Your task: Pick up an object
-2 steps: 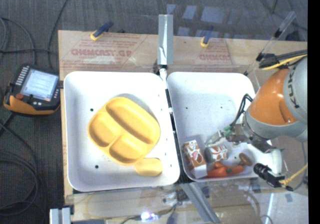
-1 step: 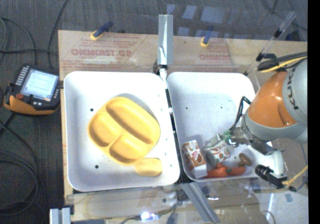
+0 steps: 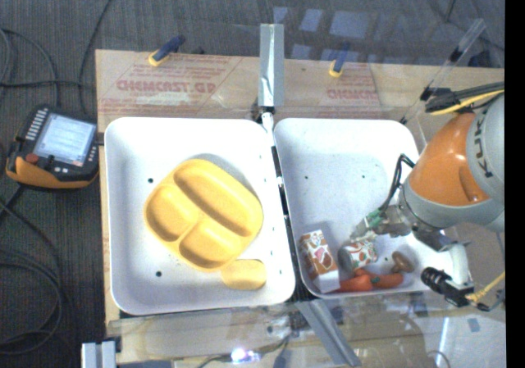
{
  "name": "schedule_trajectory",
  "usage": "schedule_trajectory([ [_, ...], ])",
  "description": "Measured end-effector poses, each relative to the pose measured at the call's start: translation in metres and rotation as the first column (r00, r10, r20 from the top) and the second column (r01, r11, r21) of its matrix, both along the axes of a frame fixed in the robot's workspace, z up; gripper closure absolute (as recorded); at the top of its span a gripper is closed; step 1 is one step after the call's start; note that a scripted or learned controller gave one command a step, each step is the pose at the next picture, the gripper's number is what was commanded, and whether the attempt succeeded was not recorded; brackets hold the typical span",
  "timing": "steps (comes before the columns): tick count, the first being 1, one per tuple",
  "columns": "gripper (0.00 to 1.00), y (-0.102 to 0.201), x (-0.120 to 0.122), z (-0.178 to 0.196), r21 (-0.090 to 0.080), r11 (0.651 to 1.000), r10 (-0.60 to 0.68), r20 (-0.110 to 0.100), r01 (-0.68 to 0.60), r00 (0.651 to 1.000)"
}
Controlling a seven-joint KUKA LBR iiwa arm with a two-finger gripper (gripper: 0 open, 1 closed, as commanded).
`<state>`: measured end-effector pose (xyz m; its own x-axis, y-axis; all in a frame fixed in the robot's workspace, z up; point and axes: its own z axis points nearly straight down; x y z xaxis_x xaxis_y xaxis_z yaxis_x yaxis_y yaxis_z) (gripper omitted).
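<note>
Can [image 3: 358,256]: likely target, judging by the arm's tip just above it; it lies in the right bin's near corner, a short metal cylinder with a printed label, smooth and hard.
Can risk: it is round, so it could roll or squirt sideways if pinched off-centre.
Carrot [image 3: 369,281]: nearest thing, touching or just under the can; orange-red, tapered, looks like glossy plastic.
Carrot risk: it sits so close to the can that a descent could catch both or knock one aside.
Carton [image 3: 314,253]: just left of the can, a small boxy pack with red print and flat card-like faces; it could be nudged against the bin wall.
Brown piece [image 3: 402,261]: just right of the can, small and rounded, too small to identify.
Crowding: four things are bunched in one corner, leaving little room beside the can.
Jaws: over the can's upper edge; how far open they are cannot be told, and nothing shows held.
Arm [image 3: 447,170]: grey with a glossy orange band, low over the right bin [image 3: 344,153]; its bulk could brush the bin's near rim.
Yellow lump [image 3: 244,274]: left bin's near edge, smooth and rounded.
Tray [image 3: 203,212]: yellow, three hollows, moulded plastic, mid left bin [image 3: 123,194].
Bins: white, shallow, smooth, rounded corners; light things may slide in them.
Tabletop [image 3: 115,79]: pale board under a clear printed sheet.
Clamps [image 3: 164,51]: yellow and blue, far edge.
</note>
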<state>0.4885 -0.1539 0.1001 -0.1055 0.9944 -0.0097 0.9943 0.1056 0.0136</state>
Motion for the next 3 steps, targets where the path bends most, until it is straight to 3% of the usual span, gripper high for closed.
schedule_trajectory([
  [1,1.0,0.001,0.072,0.055,0.004,0.992,-0.126,-0.017,0.127,0.992],
  [2,0.0,0.001,0.072,0.055,0.004,0.992,-0.127,-0.017,0.127,0.992],
  [3,0.0,0.027,0.008,-0.01,-0.001,0.955,0.298,-0.002,-0.298,0.955],
])
